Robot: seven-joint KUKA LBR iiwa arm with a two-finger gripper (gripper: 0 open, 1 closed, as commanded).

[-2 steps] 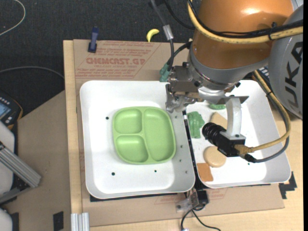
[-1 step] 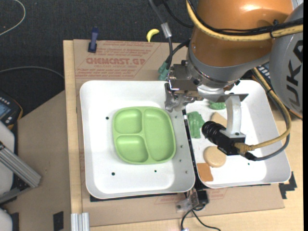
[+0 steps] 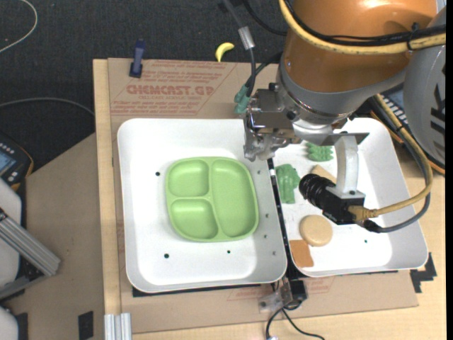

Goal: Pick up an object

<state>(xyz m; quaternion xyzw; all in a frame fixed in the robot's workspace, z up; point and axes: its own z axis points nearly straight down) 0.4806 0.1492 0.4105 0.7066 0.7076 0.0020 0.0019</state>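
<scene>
Hand (image 3: 263,142) over the rim where the two bins meet, toward their far edge.
Whether the hand is apart or together cannot be told. A green plate (image 3: 211,198) lies in the middle of the left bin (image 3: 141,154). Along the left edge of the right bin (image 3: 396,239) lie a green toy (image 3: 287,183), a tan disc (image 3: 316,231) and, at the near-left corner, a brown block (image 3: 302,253).

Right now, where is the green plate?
The plate lies flat in the left bin, a little right of its middle, close to the edge shared with the right bin.
</scene>
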